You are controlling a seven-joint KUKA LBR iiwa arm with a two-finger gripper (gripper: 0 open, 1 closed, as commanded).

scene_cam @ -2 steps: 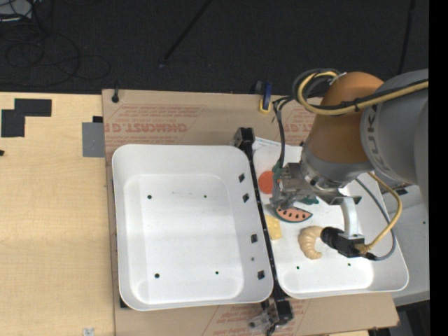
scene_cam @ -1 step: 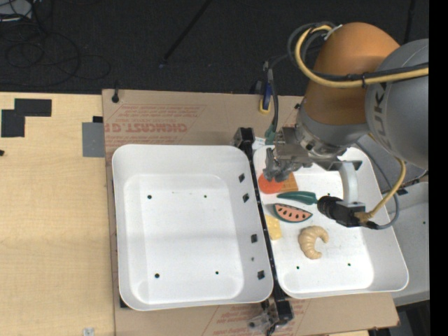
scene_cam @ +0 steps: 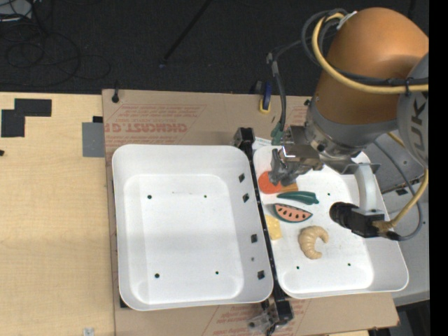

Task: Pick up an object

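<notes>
My gripper hangs low over the far left part of the right bin, directly above an orange-red round piece. Its tips hide part of that piece. Just in front lie a dark green pod, a watermelon slice, a yellow piece by the bin's left wall, and a tan croissant. Nothing is seen lifted off the bin floor.
The left bin sits beside the right one, with black clips along the divider between them. The arm's big orange and grey body overhangs the right bin's far side. Cardboard lies under both bins.
</notes>
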